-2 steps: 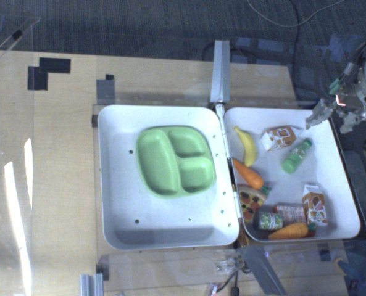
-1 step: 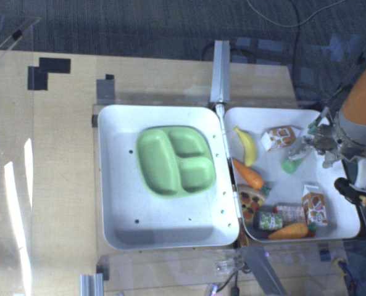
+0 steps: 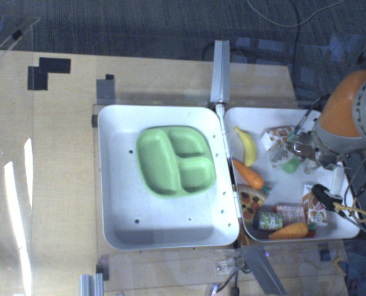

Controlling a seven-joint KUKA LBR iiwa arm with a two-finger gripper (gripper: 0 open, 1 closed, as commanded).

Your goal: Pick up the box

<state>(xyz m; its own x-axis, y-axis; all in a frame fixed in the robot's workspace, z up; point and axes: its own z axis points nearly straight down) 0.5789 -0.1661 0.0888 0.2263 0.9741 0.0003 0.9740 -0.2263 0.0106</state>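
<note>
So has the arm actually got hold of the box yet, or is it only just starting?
Nothing looks done yet. A small carton-like box lies in the right bin, near its lower right corner, not lifted. In hand: the gripper is down over the packets in the upper part of that bin, apart from the box. Left: move to the box, grasp and lift it. The green tray in the left bin plays no part.

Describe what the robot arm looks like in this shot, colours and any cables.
The arm is rounded and grey with a broad orange band above the wrist. Its gripper is a small dark metal assembly, too blurred for detail. Thin dark cables run alongside it near the right bin.
</note>
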